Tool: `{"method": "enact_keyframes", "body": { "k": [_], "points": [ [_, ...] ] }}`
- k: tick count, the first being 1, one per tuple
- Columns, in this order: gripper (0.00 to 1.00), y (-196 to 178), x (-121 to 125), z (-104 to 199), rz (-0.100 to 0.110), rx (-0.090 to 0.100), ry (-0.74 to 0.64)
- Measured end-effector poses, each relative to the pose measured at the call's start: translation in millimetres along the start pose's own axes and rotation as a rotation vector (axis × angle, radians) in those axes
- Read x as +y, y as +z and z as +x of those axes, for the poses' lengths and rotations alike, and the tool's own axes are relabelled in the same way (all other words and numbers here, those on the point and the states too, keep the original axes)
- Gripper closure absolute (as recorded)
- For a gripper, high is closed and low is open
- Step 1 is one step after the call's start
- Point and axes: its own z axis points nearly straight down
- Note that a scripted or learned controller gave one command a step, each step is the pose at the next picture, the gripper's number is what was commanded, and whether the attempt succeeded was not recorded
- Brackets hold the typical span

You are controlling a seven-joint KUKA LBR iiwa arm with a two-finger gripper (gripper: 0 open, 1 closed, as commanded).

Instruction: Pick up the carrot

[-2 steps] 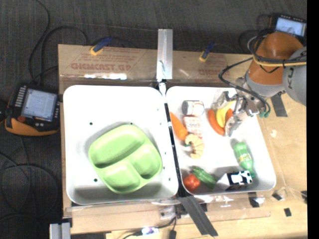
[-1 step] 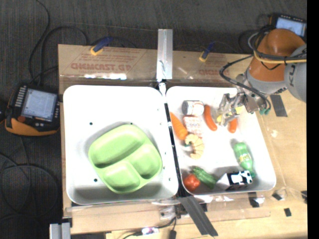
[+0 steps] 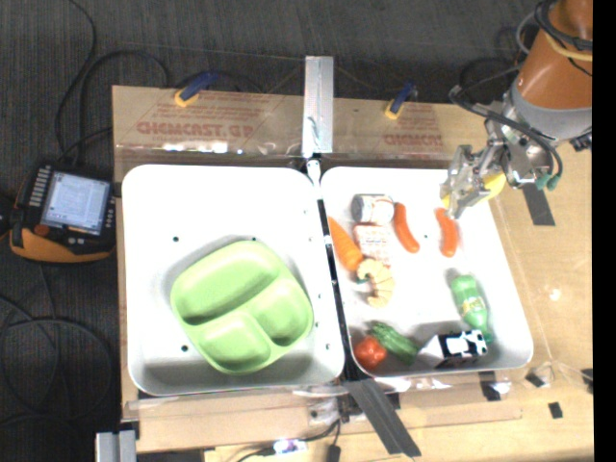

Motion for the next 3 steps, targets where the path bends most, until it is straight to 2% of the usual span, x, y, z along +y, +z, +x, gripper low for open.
{"method": "enact_keyframes", "body": {
  "k": [1,2,3],
  "points": [
    [1.00,44.0,-21.5,51.5,0.001,0.006,-0.454],
    [1.00,65.7,31.4,115.4,-0.001,0.005,-0.426],
    [1.00,10.4,68.5,128.7,0.001,0.006,-0.468]
  ]
}}
